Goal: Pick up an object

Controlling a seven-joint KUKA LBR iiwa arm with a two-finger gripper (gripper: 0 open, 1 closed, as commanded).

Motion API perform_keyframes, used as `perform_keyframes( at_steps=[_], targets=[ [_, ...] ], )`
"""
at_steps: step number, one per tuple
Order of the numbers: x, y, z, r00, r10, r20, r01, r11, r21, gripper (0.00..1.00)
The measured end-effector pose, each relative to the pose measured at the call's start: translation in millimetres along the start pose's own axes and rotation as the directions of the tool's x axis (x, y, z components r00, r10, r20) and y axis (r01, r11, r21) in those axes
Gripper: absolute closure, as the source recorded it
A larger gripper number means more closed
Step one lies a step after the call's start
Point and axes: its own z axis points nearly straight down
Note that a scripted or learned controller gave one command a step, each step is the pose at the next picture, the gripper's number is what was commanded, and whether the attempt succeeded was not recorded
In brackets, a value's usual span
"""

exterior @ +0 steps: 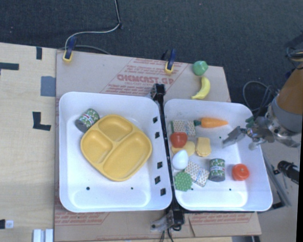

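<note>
Our arm [291, 101] reaches in over the right bin [249, 200], and our jaws [241, 136] hang spread apart near its right rim with nothing between them, so no pick has been made yet. We judge they are held wide and high to drop over one of the toys below. The carrot [214, 123] lies just to the left of the jaws and a little farther back, the nearest candidate. The can [217, 169] and the red fruit [240, 172] sit below the jaws toward the front edge, each standing apart from its neighbours, which likely makes them easier grabs than the cluster farther left, where the tomato [178, 139], egg [180, 159] and yellow pieces [203, 146] crowd together. Well to the left, in the other bin [65, 184], the yellow tray [116, 146] lies flat beside a second can [87, 119], too far for this reach. A banana [203, 89] rests outside, on the table [16, 150], behind the jaws.
</note>
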Motion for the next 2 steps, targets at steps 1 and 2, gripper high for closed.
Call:
perform_keyframes(
  at_steps=[1, 2],
  targets=[
    [34.6, 35.6, 134.6, 1.000, -0.001, 0.001, 0.001, 1.000, -0.007, 0.00],
    [34.5, 35.9, 124.4, 1.000, -0.001, 0.001, 0.001, 1.000, -0.007, 1.00]
  ],
)
